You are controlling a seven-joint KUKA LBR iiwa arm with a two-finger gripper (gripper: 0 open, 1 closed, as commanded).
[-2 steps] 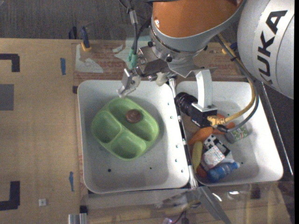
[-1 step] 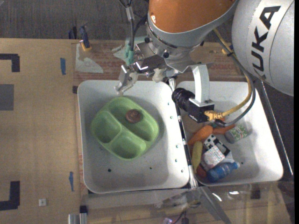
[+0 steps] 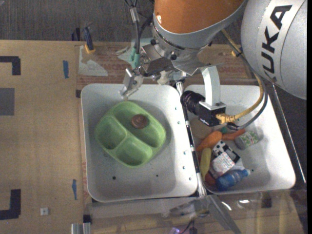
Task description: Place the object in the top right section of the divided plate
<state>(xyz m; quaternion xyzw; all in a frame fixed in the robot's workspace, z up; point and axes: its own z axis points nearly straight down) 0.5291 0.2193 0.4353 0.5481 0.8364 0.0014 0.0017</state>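
Smooth white bin [image 3: 97, 179] holds a glossy green divided plate [image 3: 117, 145] (round brown object [image 3: 140, 121] inside); gripper [image 3: 128, 90] empty, apart.

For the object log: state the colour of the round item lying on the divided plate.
Brown, a small round object in the top right section of the green divided plate, seen in the camera view.

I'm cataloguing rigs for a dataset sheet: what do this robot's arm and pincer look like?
The arm is bulky, rounded light grey with black KUKA lettering and a glossy orange band above the wrist. Black cables run along the wrist, and a yellow cable loops beneath it. The pincer is small, metallic silver-grey. A black cylindrical unit sits on a white bracket.
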